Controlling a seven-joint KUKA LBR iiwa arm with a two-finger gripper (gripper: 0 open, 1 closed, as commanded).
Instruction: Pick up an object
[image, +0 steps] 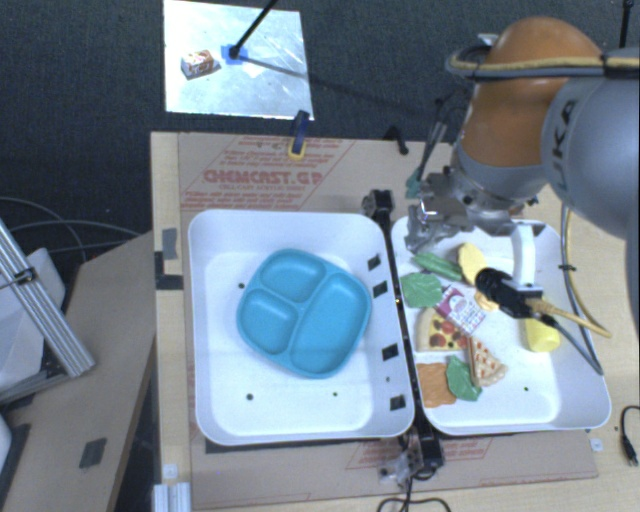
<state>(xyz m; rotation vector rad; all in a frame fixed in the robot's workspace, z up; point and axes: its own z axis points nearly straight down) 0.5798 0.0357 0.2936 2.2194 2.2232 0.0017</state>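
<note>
My gripper (424, 232) hangs over the back left corner of the right bin (575, 400), below the grey and orange wrist. Just in front of it lie a green pod (436, 266) and a yellow piece (470, 262). Further forward are a green leaf (420, 290), a pink and white packet (461, 309), two pizza slices (436, 331) (486, 363), a brown slab (434, 384), a small green piece (463, 380) and a yellow lump (541, 336). Nothing shows between the fingers.
The left bin (215, 400) holds a blue divided plate (303, 312). A ridge with black clips (392, 300) separates the two bins. Cardboard lies under both bins, and a shiny sheet (238, 58) lies behind them.
</note>
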